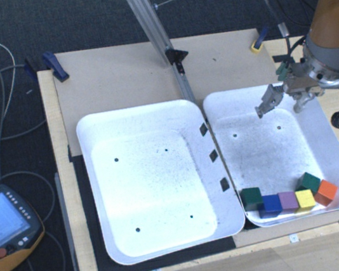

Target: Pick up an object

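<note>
We had the gripper (281, 100) spread open and empty at the right bin's (255, 149) upper edge. The blocks (287, 198) sat in a row along its lower edge, well apart, straight down-frame.

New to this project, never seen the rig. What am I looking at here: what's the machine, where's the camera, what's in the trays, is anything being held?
One camera sits above the bench and looks down at a slant. The machine is a robot arm, grey with an orange band, reaching in from the picture's right. At its end is a two-finger pincer, hanging over the far end of the right bin; its fingers are spread and nothing is between them. Two shallow white bins lie side by side. Along the right bin's near edge sits a row of small blocks: dark green, blue, purple, yellow, another green and orange. The left bin shows a bare speckled floor. A handheld control pendant lies off the bench at left.
</note>
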You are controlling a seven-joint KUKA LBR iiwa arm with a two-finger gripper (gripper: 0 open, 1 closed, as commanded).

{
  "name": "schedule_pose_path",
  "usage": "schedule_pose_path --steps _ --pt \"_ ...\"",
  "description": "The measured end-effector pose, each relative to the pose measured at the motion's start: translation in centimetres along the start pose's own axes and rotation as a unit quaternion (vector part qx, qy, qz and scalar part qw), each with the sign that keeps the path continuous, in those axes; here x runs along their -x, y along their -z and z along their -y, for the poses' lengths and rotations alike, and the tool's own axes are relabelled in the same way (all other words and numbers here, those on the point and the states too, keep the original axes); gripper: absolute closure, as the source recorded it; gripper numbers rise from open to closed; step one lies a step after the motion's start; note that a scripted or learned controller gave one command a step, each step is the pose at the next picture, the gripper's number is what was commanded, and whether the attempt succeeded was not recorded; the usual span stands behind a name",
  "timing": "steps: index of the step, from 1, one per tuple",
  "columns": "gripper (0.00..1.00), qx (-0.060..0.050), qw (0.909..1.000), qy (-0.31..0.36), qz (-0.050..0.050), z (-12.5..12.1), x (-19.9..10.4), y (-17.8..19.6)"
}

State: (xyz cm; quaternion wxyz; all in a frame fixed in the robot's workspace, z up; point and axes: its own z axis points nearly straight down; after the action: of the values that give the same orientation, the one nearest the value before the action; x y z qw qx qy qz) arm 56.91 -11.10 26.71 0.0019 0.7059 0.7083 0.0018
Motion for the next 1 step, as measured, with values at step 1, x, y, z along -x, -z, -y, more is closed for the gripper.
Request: schedule_pose_path --steps 1 --pt "0.0 -0.001 1.0 -0.003 0.001 -2.11 4.2 -0.6"
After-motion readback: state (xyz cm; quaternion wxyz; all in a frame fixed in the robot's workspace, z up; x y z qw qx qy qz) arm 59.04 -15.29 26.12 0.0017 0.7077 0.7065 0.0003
